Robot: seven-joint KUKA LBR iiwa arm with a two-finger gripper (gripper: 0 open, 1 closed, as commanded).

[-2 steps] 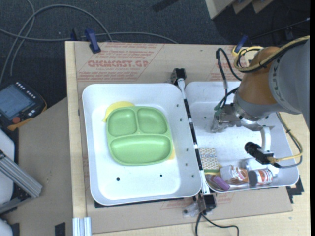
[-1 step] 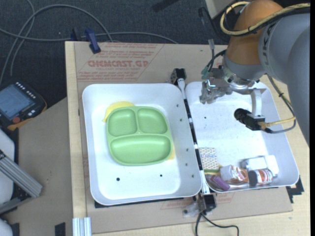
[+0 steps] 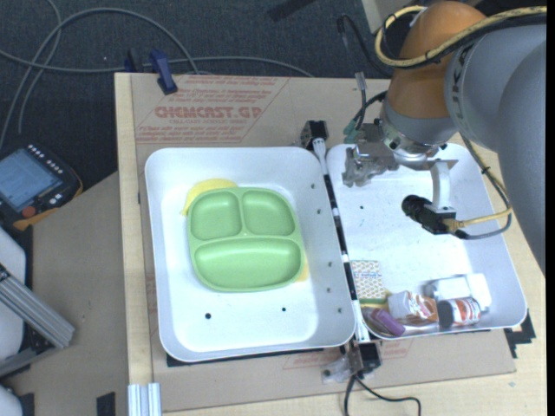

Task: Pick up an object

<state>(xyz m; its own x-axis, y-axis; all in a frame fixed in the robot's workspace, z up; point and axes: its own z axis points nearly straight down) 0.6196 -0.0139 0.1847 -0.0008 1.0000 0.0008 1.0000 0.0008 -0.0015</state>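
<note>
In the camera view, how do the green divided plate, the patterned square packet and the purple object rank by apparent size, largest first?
1. Green divided plate, by far.
2. Patterned square packet.
3. Purple object, though clutter partly hides it, so this last ranking is uncertain.

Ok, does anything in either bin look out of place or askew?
One thing: a yellow item lies trapped under the green divided plate in the left bin, poking out at its upper-left corner. The small objects are bunched in the right bin's near corner.
</note>
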